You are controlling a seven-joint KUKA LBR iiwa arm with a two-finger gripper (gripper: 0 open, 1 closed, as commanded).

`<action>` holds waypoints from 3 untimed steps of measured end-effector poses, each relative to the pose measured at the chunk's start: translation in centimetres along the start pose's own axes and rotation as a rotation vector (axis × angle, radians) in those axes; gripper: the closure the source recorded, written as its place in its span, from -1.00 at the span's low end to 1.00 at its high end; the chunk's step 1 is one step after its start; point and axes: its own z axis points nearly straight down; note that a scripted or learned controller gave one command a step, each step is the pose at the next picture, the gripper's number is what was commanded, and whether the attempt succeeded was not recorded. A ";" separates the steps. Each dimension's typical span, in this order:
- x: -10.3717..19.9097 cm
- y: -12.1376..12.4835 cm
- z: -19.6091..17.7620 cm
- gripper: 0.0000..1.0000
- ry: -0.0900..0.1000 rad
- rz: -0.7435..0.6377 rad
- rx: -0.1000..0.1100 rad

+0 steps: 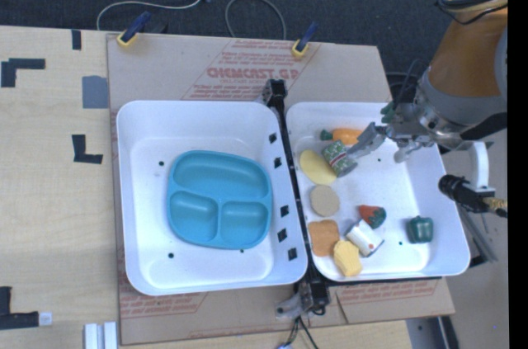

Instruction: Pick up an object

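My left bin [132, 174] holds a blue tray [219, 200] with bare floor around it. My right bin [441, 257] is crowded: a lemon [316, 166] at 9 o'clock, a carrot [345, 134] at 11, a green pepper [419, 229] at 4. My gripper [353, 149] sits at 11 o'clock, fingers clamped on a green can [338, 158], touching the lemon.

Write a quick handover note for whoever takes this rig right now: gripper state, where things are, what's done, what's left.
Gripper: low in the right bin, at the green-labelled can; whether it grips it is unclear.
Also in that bin: carrot, yellow lemon-like piece, tan disc, green pepper.
Left bin holds the blue divided plate.
Done: arm is down at the can.
Left: confirm a grasp, then lift.
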 end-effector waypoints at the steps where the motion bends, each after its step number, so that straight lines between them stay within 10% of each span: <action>1: 1.9 8.0 11.9 -1.00 0.000 -0.003 0.002; 2: 1.9 9.6 16.7 -1.00 -0.002 -0.001 0.000; 3: 1.9 9.7 15.3 1.00 -0.003 -0.001 -0.003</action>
